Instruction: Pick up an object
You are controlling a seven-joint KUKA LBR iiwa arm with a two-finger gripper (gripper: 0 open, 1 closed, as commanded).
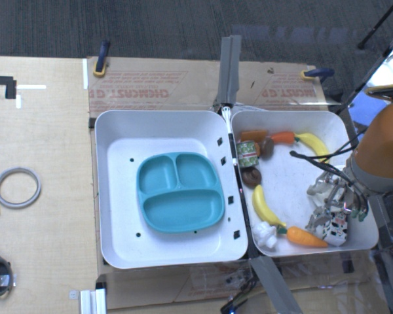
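My gripper (pixel 329 216) hangs low over the right bin (pixel 295 175), near its front right corner. Just in front of it and to its left lies an orange carrot (pixel 306 237). A yellow banana (pixel 264 205) lies further left, with a white lumpy object (pixel 266 235) at its near end. At the back of the bin lie a second banana (pixel 312 144), a small carrot (pixel 283 137), a green-labelled can (pixel 247 153) and a dark brown round piece (pixel 251 176). Nothing is visibly held.
The left bin (pixel 111 175) holds a teal divided plate (pixel 181 191). A metal divider (pixel 228 70) runs between the bins. A roll of tape (pixel 16 187) lies on the bench at left. The grey arm with its orange band (pixel 380 149) comes in from the right.
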